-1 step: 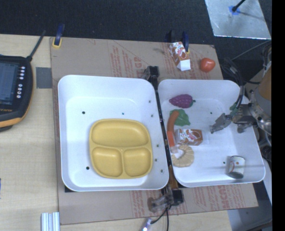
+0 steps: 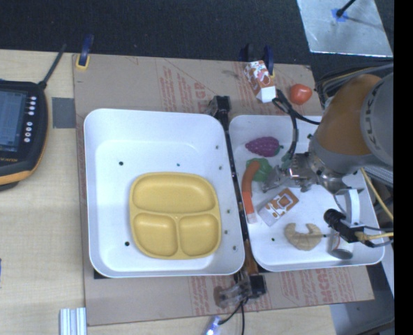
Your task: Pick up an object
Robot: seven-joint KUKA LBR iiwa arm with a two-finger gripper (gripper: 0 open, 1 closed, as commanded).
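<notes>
Hovering over the far-left part of the right bin [image 2: 374, 257], the gripper [image 2: 282, 176] sits at the end of the grey arm [image 2: 346, 128] that reaches in from the right. Claw state: cannot tell from this angle, as the metal parts blur together.

Nearest thing to the claw: a toy carrot [image 2: 249, 190]. It lies in the right bin, close along the bin's left wall. Its long axis runs near to far, almost parallel to that wall. The green leafy end points far and sits just beside the claw; the orange tip points near. Whether the claw touches the green end is not clear.

Other contents of the right bin:
- purple grapes [image 2: 262, 145], far of the carrot, near the far wall
- small brown-and-white box [image 2: 279, 205], just right of the carrot, tilted, long axis from near-left to far-right
- tan pastry [image 2: 302, 236], near of the box, apart from it

The left bin [image 2: 102, 138] holds a yellow divided tray [image 2: 175, 215], lying flat.

Outside the bins, on the far side: a small carton [image 2: 260, 79] and a red tomato [image 2: 301, 93].
</notes>
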